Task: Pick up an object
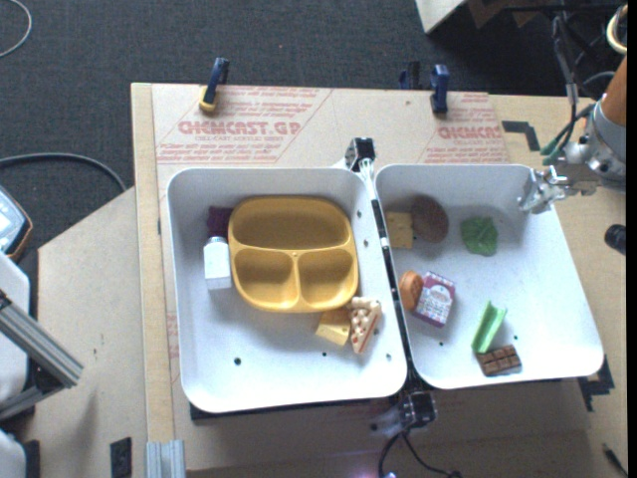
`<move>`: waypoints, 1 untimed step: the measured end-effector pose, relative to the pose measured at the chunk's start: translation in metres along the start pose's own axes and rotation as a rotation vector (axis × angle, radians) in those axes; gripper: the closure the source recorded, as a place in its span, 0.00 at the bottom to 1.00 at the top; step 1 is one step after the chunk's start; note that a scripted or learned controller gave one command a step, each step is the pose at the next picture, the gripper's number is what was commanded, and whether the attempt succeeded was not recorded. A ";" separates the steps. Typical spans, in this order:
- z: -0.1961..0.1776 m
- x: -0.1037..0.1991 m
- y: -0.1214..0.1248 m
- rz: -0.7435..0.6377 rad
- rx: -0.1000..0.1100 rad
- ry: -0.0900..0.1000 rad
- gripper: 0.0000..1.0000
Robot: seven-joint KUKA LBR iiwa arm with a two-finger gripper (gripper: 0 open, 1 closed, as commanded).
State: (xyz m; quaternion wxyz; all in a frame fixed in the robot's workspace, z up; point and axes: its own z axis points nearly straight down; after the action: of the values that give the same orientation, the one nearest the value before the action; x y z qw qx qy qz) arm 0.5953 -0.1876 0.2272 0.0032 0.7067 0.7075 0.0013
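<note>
— Two shallow white bins sit side by side; where is the gripper (534, 195)?
— At the right bin's (557, 267) far right corner, over the rim; whether it is open or closed cannot be told, and nothing shows in it.
— What lies in that bin?
— A leafy green lettuce piece (480, 235) near the far edge, a brown round cookie (430, 218) beside a pale cheese square (399, 229), a small pink carton (435, 299), a green stick (488, 327).
— The left bin (189, 267)?
— A yellow divided plastic tray (293, 252).
</note>
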 end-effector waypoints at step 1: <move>-0.010 0.057 0.005 -0.006 0.003 0.004 1.00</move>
State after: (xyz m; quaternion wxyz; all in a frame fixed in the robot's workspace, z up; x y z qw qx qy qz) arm 0.6004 -0.1308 0.2372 0.0008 0.7048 0.7095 0.0016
